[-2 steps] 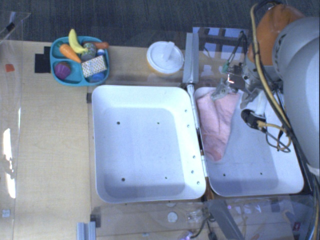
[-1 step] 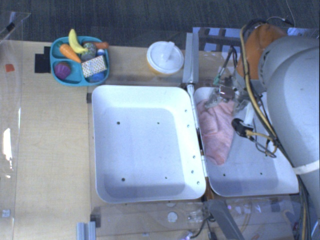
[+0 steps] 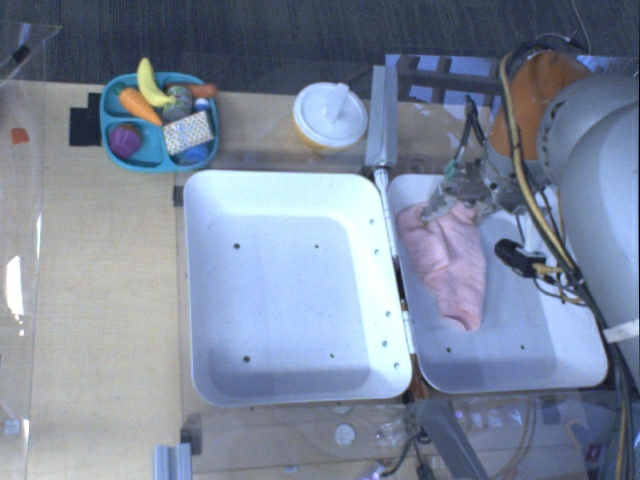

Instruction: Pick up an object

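A crumpled pink cloth (image 3: pixel 450 263) lies in the right white bin (image 3: pixel 540 358), stretching from the bin's upper left down toward its middle. My gripper (image 3: pixel 462 190) hangs at the cloth's upper end, right over or touching its top edge. The grey arm with its orange band (image 3: pixel 545 88) comes in from the upper right, and cables run along it. The cloth's top edge is partly hidden by the gripper.
The left white bin (image 3: pixel 290 288) sits beside the right one, with a metal divider (image 3: pixel 380 118) between them at the back. A blue tray of toy food (image 3: pixel 160 120) and a white lidded cup (image 3: pixel 330 115) stand on the bench behind the left bin.
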`<state>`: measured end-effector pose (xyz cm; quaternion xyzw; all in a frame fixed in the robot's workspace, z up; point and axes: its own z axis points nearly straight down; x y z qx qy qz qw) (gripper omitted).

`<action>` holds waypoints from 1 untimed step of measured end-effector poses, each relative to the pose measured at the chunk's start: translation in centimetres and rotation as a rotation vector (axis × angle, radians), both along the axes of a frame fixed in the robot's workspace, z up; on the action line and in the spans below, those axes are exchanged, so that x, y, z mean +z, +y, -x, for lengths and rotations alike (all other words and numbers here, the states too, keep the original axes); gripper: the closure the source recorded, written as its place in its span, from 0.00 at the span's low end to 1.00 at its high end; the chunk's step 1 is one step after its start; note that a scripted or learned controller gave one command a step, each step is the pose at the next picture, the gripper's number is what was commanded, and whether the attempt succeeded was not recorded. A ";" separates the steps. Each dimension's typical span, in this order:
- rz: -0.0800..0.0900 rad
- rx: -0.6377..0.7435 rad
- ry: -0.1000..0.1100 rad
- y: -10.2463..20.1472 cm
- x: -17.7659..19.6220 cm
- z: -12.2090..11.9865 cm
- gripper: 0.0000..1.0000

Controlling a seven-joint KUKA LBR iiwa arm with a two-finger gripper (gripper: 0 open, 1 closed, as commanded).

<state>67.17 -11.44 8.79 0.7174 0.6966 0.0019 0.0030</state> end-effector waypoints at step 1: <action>0.004 0.007 0.000 0.0 0.9 -0.1 1.00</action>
